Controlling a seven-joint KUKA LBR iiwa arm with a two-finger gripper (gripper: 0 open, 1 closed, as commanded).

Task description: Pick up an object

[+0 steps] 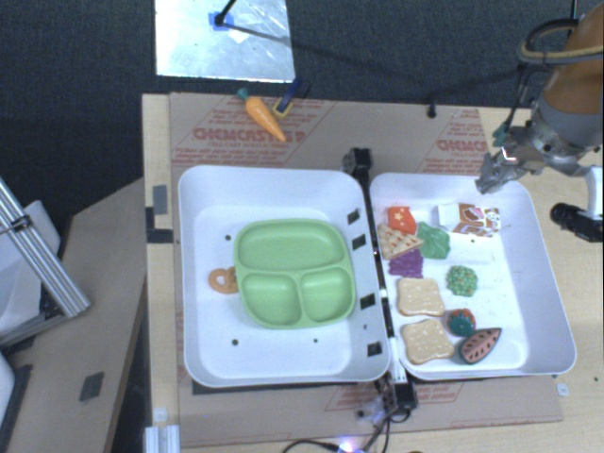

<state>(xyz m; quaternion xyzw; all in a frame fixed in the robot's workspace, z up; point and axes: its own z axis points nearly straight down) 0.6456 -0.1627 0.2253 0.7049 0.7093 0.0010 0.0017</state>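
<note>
Gripper (493, 179) hovers at the upper right corner of the right bin (543, 281), just above the rim; can't tell if it's apart or together, too small and dark, and nothing is visible in it. Grey arm with orange band (571, 88) comes in from the right edge behind it.

Closest candidates sit just left and below the tip: a small white-and-brown printed piece (478, 219) and a white block (447, 214) touching it. Either looks like the likely target, judging by how the tool is lined up over that corner.

Rest of the right bin is crowded toy food: red-orange piece (401, 219), waffle-like cracker (399, 242), green leafy piece (435, 243), purple piece (408, 263), round green piece (461, 279), two bread slices (419, 296) and (427, 340), teal-red item (461, 323), brown leaf-shaped item (479, 343). Packed close, many touching, so a descent in the middle risks nudging neighbours; the corner pieces are freer.

Left bin (203, 253) holds a green divided tray (293, 272) in the centre and a pretzel (224, 280) against the tray's left edge. Toy carrot (263, 117) lies outside the bins on the board behind, well apart from the arm.

Nothing lifted yet; pick not started.
</note>
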